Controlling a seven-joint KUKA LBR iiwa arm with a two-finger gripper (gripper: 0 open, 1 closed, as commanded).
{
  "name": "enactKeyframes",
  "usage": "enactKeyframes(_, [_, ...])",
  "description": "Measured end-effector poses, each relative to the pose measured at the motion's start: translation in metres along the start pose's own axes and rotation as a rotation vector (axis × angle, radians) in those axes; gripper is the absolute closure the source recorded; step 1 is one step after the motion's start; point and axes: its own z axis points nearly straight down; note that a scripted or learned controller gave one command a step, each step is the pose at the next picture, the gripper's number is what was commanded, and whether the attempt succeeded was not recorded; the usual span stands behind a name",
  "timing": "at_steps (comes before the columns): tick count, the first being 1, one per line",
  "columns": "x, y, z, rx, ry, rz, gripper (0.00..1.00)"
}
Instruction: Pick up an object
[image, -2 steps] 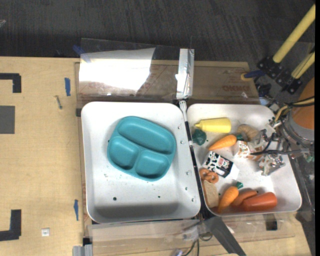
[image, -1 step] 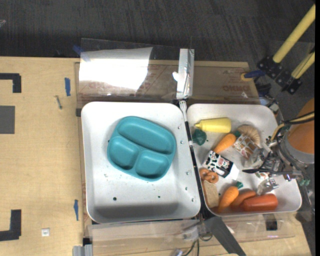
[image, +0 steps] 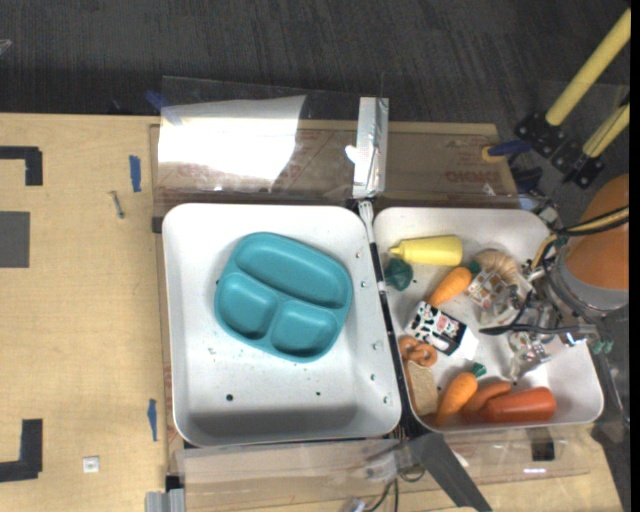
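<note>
The right bin (image: 575, 385) holds several toy foods. A yellow piece (image: 428, 250) lies at its back, with a small teal piece (image: 399, 273) beside it. An orange carrot (image: 451, 286) and a black-and-white block (image: 437, 326) sit in the middle. A brown pretzel (image: 416, 351), a second carrot (image: 458, 391) and a red sausage (image: 514, 403) lie along the front. A pale shell-like item (image: 496, 272) rests near the back right. My gripper (image: 526, 342) hangs low over the bin's right half, just behind the sausage, amid cables.
The left bin (image: 200, 370) carries a teal divided plate (image: 284, 294). The arm's orange band (image: 606, 250) stands over the right bin's right rim. A clear plastic sheet (image: 235, 145) and a metal strip (image: 370, 145) lie behind the bins. Yellow poles (image: 590, 65) rise at the back right.
</note>
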Motion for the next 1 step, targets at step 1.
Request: enactKeyframes(1, [-0.0104, 0.0046, 0.0002, 0.000, 0.000, 0.048, 0.00])
